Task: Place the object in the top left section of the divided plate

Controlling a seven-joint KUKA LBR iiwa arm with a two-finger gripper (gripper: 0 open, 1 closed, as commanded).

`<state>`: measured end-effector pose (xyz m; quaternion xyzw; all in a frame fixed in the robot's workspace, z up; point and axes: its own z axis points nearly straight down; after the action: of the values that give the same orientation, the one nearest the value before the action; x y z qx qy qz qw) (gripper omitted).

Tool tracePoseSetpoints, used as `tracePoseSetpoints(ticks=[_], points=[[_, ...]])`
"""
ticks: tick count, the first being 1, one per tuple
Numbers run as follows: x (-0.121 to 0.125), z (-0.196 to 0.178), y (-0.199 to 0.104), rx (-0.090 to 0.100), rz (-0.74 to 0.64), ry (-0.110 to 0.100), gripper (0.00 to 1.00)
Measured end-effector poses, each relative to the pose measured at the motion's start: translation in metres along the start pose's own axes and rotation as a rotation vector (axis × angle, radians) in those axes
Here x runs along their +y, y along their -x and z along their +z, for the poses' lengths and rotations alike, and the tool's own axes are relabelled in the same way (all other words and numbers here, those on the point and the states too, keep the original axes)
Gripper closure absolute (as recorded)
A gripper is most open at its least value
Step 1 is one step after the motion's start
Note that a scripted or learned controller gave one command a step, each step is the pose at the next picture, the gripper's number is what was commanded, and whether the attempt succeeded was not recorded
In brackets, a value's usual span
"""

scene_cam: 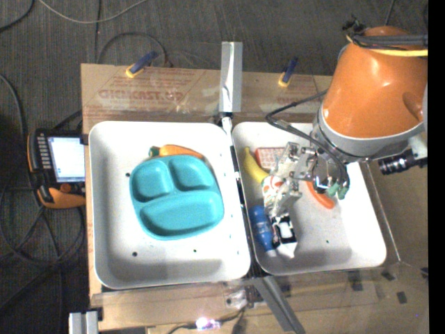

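Orange band of the arm (375, 82) sits highest, closest to the lens, above the far right part of the right bin (361, 249). Jaws (284, 190) hang below it, slanting down toward the middle of that bin, low in the clutter. Spread or pressed together: cannot tell, they blur into the items underneath. Nothing clearly seen pinched.

Task names no particular item, so the thing to move is judged to be one of the pieces in the right bin. Closest to the jaws is a white-and-black item (284, 234), just below them in view. A blue bottle (261, 229) lies beside it on the left. A yellow banana-shaped piece (252, 165) is up-left along the bin wall. An orange carrot-like piece (321, 199) is to the right, under the wrist.

Handling, judged: all look small, light, stiff plastic, not fragile. The bottle is round and smooth and likely to roll or slip, so take it across the body at mid-length. The banana piece is curved, so take it across the middle of the bend. The pieces crowd each other, so there is a risk of nipping two at once.

Further out is the left bin (104, 256) with the teal divided plate (184, 211). Its top left section (154, 179) is bare and well apart from the jaws, across the wall between the bins. An orange-yellow thing (179, 149) peeks from behind the plate's far edge. Both bins rest on the brown surface (174, 96).
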<state>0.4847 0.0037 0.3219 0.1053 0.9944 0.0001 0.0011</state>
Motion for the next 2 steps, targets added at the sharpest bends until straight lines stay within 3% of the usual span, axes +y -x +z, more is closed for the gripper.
tracePoseSetpoints(ticks=[1, 2], points=[[0.054, 0.062, 0.070, 0.001, -0.017, -0.001, 1.00], [0.065, 0.067, 0.089, 0.000, -0.076, -0.001, 1.00]])
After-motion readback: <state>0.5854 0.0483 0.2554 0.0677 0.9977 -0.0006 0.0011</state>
